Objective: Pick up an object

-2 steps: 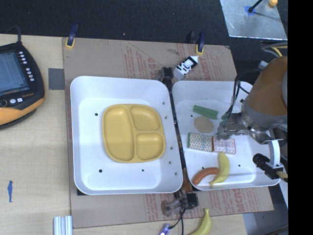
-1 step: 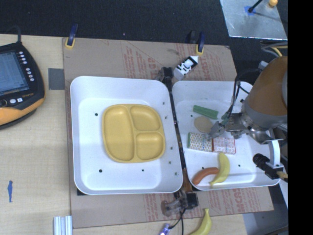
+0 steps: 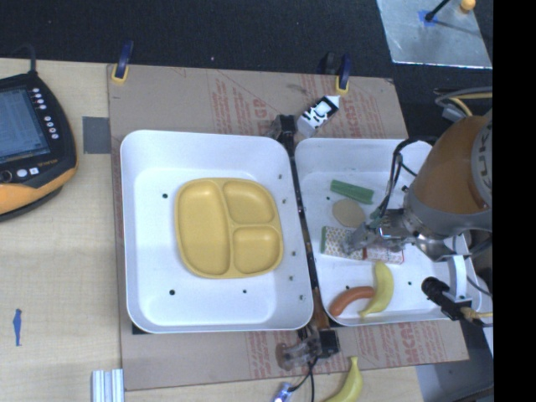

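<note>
Camera view: two bananas, one sausage, one yellow tray.

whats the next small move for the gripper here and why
Probably a short straight descent. The gripper hangs in the right bin over a patterned flat item, with the banana and orange sausage nearer the camera, and nothing visibly between its fingers.

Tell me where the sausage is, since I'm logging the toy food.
The sausage lies in the right bin, near its front edge, touching the left side of the yellow banana, below the gripper.
</note>
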Robot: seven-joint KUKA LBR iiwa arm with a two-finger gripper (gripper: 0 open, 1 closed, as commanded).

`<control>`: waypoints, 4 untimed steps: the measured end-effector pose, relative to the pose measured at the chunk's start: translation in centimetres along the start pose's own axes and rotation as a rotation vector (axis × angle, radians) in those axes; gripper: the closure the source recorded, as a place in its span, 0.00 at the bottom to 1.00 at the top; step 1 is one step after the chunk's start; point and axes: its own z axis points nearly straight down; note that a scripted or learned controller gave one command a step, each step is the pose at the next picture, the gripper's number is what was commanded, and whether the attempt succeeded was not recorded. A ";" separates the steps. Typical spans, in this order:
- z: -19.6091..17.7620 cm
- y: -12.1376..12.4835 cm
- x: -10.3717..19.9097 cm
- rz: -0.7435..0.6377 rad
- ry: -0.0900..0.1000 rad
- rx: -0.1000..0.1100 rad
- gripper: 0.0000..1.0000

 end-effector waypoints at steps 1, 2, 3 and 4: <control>-1.1 0.1 -0.2 -0.002 -0.002 -0.001 1.00; -1.1 0.1 -0.2 -0.003 -0.003 0.000 0.00; -2.1 0.2 -0.3 -0.005 -0.004 0.000 1.00; -2.1 0.2 -0.3 -0.006 -0.004 0.000 0.00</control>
